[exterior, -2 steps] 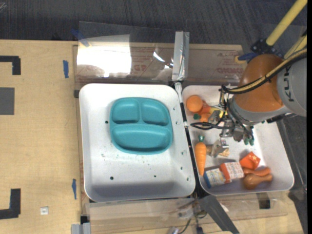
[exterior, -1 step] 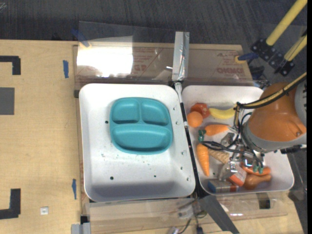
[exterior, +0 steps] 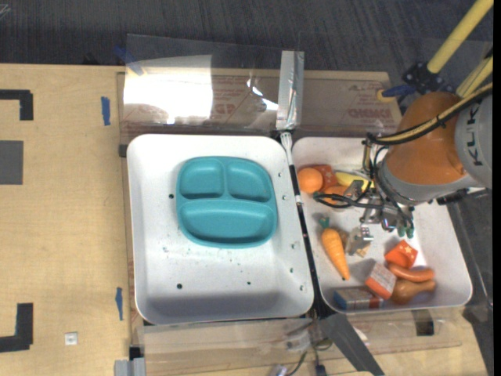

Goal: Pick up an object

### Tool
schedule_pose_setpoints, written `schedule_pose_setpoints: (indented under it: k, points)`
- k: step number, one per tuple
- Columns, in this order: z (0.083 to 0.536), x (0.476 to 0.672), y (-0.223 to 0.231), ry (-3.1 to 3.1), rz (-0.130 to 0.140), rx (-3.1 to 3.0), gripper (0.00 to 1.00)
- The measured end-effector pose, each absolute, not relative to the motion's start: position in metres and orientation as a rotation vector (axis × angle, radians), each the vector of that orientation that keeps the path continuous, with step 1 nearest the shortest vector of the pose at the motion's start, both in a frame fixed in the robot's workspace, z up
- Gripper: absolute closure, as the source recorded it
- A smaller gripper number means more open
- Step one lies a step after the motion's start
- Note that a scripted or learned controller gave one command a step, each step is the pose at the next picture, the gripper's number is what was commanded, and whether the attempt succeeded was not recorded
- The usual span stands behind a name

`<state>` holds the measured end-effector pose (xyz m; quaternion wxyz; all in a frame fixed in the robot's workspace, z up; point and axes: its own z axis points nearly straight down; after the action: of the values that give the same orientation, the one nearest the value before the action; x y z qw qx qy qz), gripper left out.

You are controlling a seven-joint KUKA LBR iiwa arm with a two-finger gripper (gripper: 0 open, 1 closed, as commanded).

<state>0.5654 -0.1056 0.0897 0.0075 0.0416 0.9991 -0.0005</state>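
- The arm (exterior: 427, 147), grey with its orange band, reached in from the right of the frame and hung over the upper middle of the right bin (exterior: 458, 245); by my judgement the pick was not yet done, since every object seemed to lie on the bin floor.
- The gripper (exterior: 368, 229) sat low among cables just right of the carrot; whether its fingers were wide or narrow I could not tell, and nothing showed between them.
- The left bin (exterior: 149, 272), centre of the frame, held a teal divided plate (exterior: 227, 200) lying flat in its upper half.
- The right bin held the likely targets: a carrot (exterior: 335, 251) at its left centre, an orange (exterior: 310, 180) at its upper left with a yellow piece (exterior: 344, 182) just beside it.
- In the lower right of that bin lay a sausage (exterior: 410, 273), a red piece (exterior: 401, 252) above it, a brown item (exterior: 407, 290) below, and a small box (exterior: 356, 298) near the front wall.
- Left to do, I judged: close on one item and lift it.
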Motion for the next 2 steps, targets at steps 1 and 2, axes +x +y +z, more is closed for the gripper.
schedule_pose_setpoints:
  k: [1, 2]
  points:
    - [0.090, 0.534, -0.096, 3.101, 0.001, 0.410, 0.00]
    - [0.109, 0.567, -0.127, 3.033, 0.000, 0.780, 0.00]
